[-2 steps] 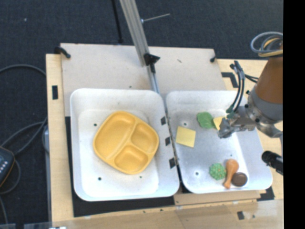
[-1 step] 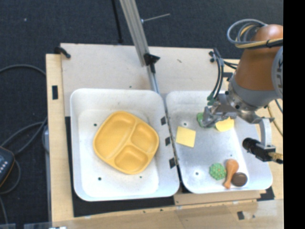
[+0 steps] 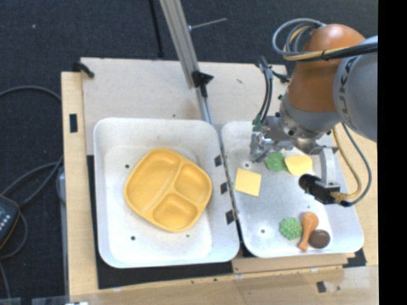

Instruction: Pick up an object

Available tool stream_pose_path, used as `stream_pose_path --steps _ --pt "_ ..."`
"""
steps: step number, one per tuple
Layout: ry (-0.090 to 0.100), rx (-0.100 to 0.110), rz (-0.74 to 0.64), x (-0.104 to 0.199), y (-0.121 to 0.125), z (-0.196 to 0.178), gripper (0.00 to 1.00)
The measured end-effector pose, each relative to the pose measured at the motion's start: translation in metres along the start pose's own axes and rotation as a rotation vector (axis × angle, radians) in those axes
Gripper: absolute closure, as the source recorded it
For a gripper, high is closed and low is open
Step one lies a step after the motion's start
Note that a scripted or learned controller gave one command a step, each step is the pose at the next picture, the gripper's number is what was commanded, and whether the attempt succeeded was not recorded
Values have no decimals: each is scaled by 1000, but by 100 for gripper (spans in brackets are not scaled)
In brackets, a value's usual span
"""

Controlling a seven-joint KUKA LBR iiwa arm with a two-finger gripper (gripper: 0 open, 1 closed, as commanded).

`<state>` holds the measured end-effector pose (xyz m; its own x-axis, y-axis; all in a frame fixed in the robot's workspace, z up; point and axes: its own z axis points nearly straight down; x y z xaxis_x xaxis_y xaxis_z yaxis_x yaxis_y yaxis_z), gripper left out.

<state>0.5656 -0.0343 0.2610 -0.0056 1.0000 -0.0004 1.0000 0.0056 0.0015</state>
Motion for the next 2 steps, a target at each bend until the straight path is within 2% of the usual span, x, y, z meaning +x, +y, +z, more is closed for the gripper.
stream_pose_path --steps 2 --pt "1 -1 -1 91 51 -10 100"
